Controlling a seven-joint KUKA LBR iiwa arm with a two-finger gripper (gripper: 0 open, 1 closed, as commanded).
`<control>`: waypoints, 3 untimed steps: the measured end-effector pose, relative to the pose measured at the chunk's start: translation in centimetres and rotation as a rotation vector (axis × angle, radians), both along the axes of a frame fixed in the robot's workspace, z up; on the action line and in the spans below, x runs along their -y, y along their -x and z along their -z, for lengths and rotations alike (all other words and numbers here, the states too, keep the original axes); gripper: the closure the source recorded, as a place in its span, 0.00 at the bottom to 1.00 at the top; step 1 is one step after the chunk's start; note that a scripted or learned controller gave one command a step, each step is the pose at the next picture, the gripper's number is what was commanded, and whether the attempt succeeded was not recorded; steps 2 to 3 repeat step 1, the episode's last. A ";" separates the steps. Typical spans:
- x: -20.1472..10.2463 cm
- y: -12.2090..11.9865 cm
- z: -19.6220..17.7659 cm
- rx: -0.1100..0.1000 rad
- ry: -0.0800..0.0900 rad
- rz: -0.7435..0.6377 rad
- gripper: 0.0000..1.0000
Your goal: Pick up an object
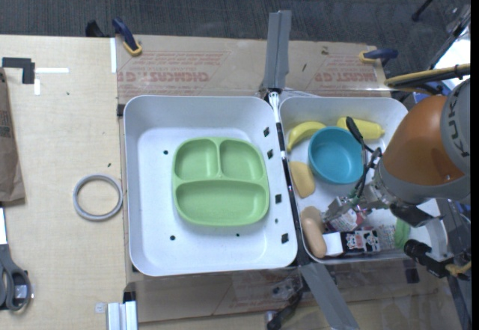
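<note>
End effector (346, 210) low in my right bin (389, 105); whether it's wide or narrow, I cannot tell; packet (361, 240) just beneath, blue bowl (335, 156) just beyond; crowding could spoil the pick.

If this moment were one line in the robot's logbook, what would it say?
arm: over right bin | gripper: low among clutter, grasp not confirmed | nearby: blue bowl, bananas | left bin: green divided plate

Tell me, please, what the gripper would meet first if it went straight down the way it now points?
Probably the black-and-white packet lying on the floor of the right bin, just below the gripper. Depth is hard to judge from this slanted view, so the bread roll beside it could be touched instead.
</note>
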State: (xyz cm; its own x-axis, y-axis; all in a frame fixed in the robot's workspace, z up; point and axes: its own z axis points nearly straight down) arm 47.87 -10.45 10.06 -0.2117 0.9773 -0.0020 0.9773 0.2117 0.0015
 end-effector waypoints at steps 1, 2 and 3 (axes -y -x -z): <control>-6.7 -11.8 -9.1 -0.003 0.001 0.122 1.00; -6.7 -11.8 -9.1 -0.003 0.001 0.122 1.00; -6.7 -11.8 -9.1 -0.003 0.001 0.122 1.00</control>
